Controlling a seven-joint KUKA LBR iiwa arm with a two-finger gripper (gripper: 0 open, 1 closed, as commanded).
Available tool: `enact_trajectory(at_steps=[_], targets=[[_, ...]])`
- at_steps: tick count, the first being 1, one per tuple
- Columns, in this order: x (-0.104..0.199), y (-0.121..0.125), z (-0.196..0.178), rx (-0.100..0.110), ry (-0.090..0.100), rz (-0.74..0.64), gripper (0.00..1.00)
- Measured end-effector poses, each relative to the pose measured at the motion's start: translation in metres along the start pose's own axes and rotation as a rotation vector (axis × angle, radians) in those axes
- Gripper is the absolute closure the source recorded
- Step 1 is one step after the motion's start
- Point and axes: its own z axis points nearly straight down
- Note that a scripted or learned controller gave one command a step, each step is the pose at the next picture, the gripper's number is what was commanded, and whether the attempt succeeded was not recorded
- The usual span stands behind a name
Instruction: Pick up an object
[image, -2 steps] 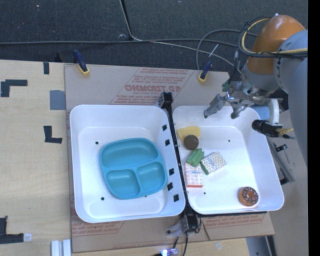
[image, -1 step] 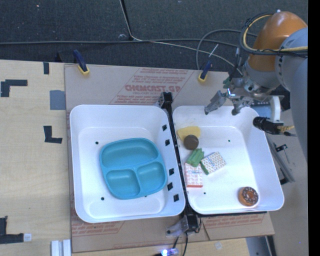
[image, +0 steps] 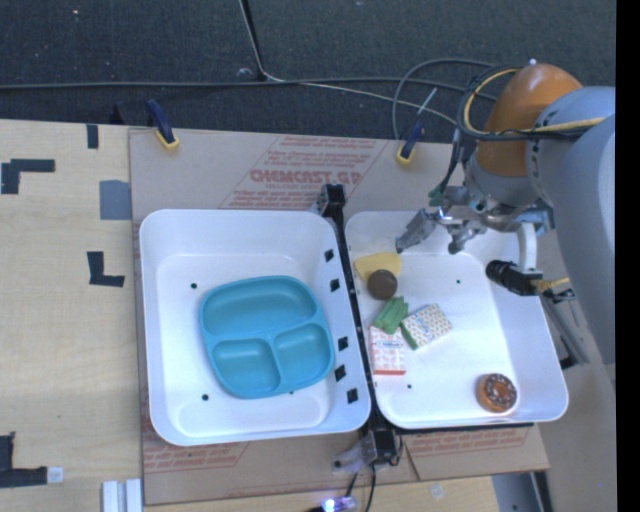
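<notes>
In the right white bin (image: 520, 345) I see a loose cluster near its left wall: a pale yellow wedge-shaped block (image: 377, 265) at the top, a small brown round piece (image: 384, 284) touching its lower edge, then a green rectangular block (image: 390, 314) with its long axis tilted from lower left to upper right. Just beside that lies a white patterned packet (image: 426, 325), tilted the same way, and below them a flat red-and-white card (image: 387, 352) with its long axis running up the frame. A glazed brown doughnut (image: 496, 392) sits well apart in the lower right corner. The left white bin (image: 170, 300) carries a blue three-compartment plastic tray (image: 266, 335). My pincer (image: 440, 232) hangs over the right bin's top edge, fingers spread apart with nothing between them, on the grey arm with the orange band (image: 520, 100) reaching in from the right.
</notes>
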Motion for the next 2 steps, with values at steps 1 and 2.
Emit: enact_trajectory(at_steps=[1,2], targets=[[0.001,0.000,0.054,-0.004,-0.001,-0.001,0.00],[0.002,0.001,0.040,-0.006,-0.001,-0.002,1.00]])
